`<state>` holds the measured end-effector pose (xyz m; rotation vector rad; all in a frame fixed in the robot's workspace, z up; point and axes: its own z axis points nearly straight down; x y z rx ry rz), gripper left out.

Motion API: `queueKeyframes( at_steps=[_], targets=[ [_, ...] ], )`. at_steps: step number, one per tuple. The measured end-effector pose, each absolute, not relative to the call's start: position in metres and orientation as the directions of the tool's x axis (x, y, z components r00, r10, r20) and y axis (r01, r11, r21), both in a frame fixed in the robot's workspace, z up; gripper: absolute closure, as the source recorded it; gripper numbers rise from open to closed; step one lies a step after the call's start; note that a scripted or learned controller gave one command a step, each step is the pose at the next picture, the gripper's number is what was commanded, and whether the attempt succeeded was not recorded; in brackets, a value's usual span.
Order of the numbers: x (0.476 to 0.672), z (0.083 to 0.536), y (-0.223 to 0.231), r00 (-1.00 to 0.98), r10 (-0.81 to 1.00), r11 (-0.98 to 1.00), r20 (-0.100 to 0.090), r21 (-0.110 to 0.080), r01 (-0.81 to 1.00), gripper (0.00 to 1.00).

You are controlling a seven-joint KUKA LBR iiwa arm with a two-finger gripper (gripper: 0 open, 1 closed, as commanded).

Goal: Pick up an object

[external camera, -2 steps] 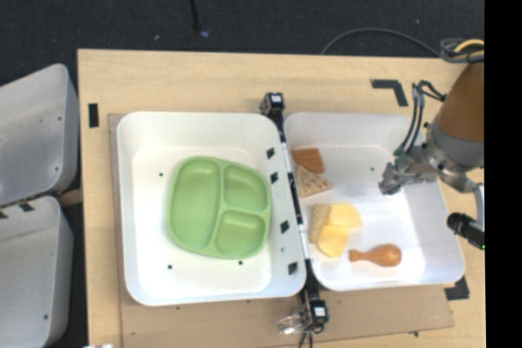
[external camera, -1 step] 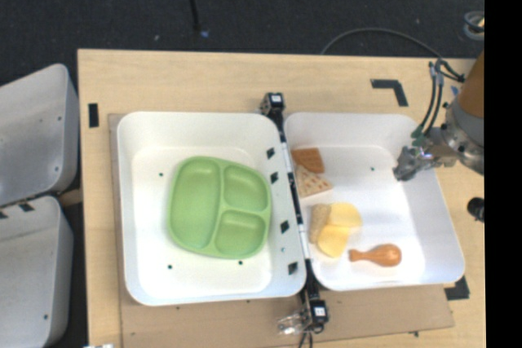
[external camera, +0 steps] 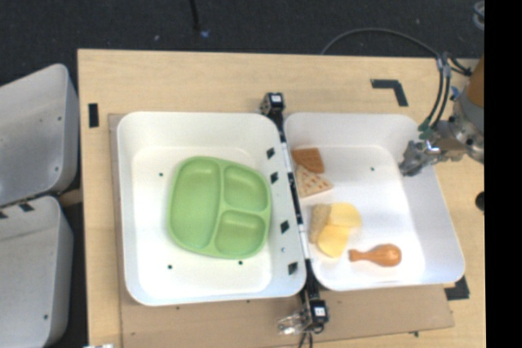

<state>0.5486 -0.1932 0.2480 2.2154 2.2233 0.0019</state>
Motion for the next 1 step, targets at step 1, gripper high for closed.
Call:
queueKeyframes(
  at_steps=[1],
  targets=[
    [0.5516,0.2527,-0.1318,-0.008,1.000,0.008,0.001,0.002,1.000,1.00]
  ],
)
